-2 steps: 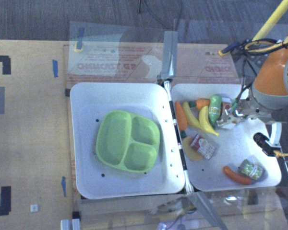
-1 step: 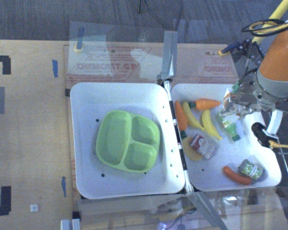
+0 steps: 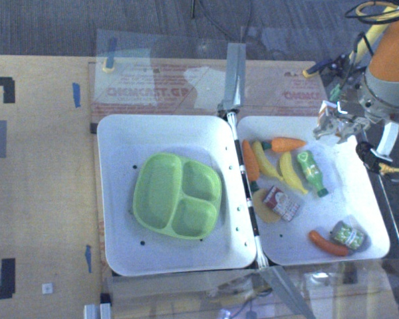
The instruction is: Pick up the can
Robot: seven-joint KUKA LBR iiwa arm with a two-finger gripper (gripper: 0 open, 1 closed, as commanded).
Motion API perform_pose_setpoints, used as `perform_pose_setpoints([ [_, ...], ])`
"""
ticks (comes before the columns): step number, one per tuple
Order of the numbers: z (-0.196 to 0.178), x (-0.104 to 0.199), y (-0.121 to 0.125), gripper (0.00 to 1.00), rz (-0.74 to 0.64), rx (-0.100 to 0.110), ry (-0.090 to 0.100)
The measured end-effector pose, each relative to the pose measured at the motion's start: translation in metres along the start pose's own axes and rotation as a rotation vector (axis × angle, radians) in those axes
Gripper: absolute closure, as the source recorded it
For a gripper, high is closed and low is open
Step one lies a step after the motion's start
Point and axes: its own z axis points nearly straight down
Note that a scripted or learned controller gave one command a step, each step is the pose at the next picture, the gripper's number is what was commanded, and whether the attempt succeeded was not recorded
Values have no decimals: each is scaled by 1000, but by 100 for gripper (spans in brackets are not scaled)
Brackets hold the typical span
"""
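Nearest me in the right bin (image 3: 379,244), by its near right corner, I see a small silver item with a green label (image 3: 348,234), and a red chilli-shaped piece (image 3: 328,243) touching its left side. I cannot make out what the silver item is.

Further in, close to the bin's left wall, the can (image 3: 281,203) lies on its side, red and white, partly resting on a flat tan disc (image 3: 265,212). There is bare bin floor to its right and on its near side.

Beyond the can is a tight cluster: two bananas (image 3: 287,171) side by side, a green bottle (image 3: 311,172) lying just right of them, one carrot (image 3: 251,161) along the left wall and another carrot (image 3: 287,143) lying crosswise at the far end.

The left bin (image 3: 113,138) holds a green divided plate (image 3: 177,195), roughly centred, with open white floor all round it.

The gripper (image 3: 338,128) hangs over the far right corner of the right bin, well apart from the can and past the bottle. From this angle I cannot tell whether the jaws are released or clenched.

The two bins meet along a shared rim, and beyond their far edges the surface (image 3: 40,178) carries a clear plastic sheet (image 3: 159,78).
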Motion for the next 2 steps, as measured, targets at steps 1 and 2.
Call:
perform_pose_setpoints([
  [1,-37,55,19,100,162,0,0],
  [2,-7,102,-39,100,167,4,1],
])
